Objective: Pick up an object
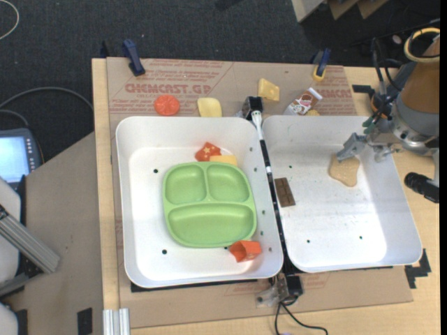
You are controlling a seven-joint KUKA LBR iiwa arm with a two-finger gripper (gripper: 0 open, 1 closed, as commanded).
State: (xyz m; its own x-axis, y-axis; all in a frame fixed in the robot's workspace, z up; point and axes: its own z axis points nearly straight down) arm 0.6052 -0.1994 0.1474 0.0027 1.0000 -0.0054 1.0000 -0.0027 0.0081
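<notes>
I see two white bins side by side. The right bin (pixel 391 236) has broad bare floor along its front and right rim. A tan, flat, bread-like piece (pixel 344 172) lies near its back edge, with a small brown block (pixel 283 191) by the left wall. The gripper (pixel 368 143) hangs just above and right of the tan piece; I cannot tell its opening, since the wrist hides the tips. The arm (pixel 422 93) is cut off at right. A green tray (pixel 208 204) crowds the left bin (pixel 136 187).
</notes>
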